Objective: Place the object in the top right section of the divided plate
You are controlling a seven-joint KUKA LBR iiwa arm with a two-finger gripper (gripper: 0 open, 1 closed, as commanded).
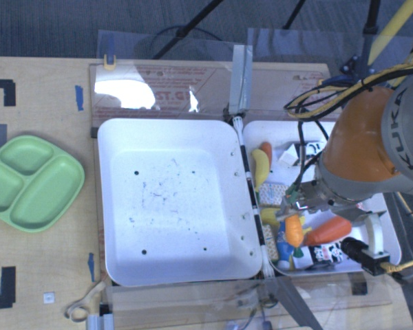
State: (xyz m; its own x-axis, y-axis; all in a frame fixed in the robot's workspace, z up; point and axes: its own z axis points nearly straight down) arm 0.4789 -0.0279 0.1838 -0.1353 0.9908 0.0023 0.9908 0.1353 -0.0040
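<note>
the grey and orange arm (372,143) reaches over the right bin (389,249) at the frame's right. its gripper (297,203) sits low among toy food; i cannot tell its state. a carrot (293,231) lies just below it, long axis roughly up-down in the frame. best to grip across that axis. the green divided plate (33,182) waits far left.

Wooden bench (41,81), blue-grey carpet (69,5).
</note>
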